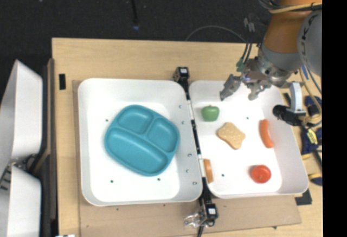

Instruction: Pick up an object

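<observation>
The right bin [246, 190] holds a green pepper-like piece [210, 113], a tan bread slice [231, 135], an orange carrot-like piece [266, 133], a red tomato [261, 173] and a small orange piece [207, 170] at its left wall. My gripper [241, 89] hangs over the bin's far edge, up and to the right of the green piece. Its two fingers are spread apart with nothing between them.
The left bin [97, 176] holds a teal divided plate [142, 139]. Black clamps sit at the seam between the bins, one at the far end [181, 74] and one at the near end [205, 214]. Cables and tools lie along the bench's right side [306, 116].
</observation>
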Controlling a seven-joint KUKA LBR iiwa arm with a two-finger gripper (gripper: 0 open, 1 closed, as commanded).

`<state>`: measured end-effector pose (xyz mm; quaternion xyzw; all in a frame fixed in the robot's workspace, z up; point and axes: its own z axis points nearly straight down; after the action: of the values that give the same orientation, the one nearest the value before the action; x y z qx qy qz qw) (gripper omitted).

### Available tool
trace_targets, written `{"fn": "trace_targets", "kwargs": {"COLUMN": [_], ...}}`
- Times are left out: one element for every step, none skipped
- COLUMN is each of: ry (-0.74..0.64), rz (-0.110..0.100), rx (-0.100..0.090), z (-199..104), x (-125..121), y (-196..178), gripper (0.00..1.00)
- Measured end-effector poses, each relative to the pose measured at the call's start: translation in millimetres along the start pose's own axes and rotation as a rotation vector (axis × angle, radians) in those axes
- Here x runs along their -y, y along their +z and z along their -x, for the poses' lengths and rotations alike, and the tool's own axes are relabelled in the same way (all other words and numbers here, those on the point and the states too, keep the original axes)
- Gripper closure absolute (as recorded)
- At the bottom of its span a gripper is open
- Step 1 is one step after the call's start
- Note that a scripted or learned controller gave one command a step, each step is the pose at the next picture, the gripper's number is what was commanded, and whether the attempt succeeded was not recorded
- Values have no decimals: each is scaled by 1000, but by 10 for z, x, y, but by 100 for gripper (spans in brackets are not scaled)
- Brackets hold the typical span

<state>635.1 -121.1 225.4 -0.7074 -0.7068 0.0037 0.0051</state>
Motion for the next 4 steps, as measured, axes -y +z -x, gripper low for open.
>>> {"fn": "trace_targets", "kwargs": {"ry": [-2,0,0,-2], "rz": [14,9,23,13], "rx": [1,5,0,6], "z": [-3,16,56,75], "x": [-24,-85,-59,-69], "y": [-89,523,896,1247], "gripper": [0,0,0,0]}}
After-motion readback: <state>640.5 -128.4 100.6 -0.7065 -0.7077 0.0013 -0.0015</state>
